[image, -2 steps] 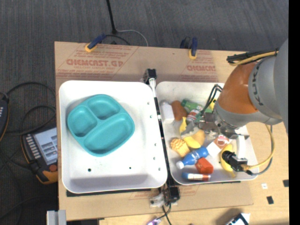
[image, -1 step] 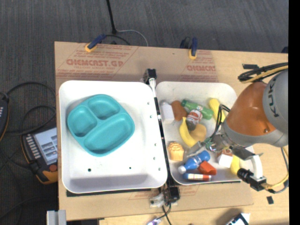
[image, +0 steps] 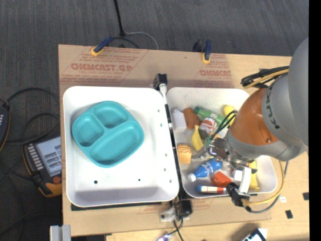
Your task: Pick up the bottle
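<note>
In the right bin [image: 173, 134] a green bottle [image: 206, 117] with a red and white label lies near the back, among other items. A small blue bottle [image: 204, 170] with a white cap lies closer to the front. My gripper [image: 221, 156] is low over the middle of this bin, between the two bottles and just above the blue one. The orange band and grey wrist cover its upper part, and I see nothing clearly held.
The right bin also holds a brown piece [image: 189, 117], yellow pieces [image: 196, 140], a waffle-like item [image: 184, 154], a red piece [image: 220, 178], and a marker [image: 212, 189]. The left bin [image: 75, 185] holds a teal divided plate [image: 108, 132]. Clamps [image: 206, 51] sit at the bench's far edge.
</note>
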Robot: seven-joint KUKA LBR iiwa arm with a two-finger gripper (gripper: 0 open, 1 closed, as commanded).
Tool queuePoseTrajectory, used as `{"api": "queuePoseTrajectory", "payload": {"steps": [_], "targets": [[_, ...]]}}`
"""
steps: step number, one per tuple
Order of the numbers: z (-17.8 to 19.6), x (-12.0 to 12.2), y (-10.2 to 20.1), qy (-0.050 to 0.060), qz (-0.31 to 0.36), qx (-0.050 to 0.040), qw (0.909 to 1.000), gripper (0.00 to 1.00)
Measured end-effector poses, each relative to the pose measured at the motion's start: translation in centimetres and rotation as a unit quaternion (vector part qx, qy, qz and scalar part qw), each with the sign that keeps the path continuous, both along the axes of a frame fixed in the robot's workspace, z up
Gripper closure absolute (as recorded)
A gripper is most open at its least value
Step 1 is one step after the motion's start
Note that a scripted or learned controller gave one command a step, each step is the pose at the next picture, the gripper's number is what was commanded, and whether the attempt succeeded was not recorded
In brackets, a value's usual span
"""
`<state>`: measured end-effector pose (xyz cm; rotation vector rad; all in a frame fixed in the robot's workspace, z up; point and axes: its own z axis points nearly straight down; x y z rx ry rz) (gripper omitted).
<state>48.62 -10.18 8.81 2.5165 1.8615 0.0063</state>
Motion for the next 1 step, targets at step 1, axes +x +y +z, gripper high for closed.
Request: {"api": "queuePoseTrajectory", "payload": {"steps": [1], "targets": [[-0.01, -0.02, 0.41, 0.000, -0.039, 0.0010, 0.9992, 0.00]]}}
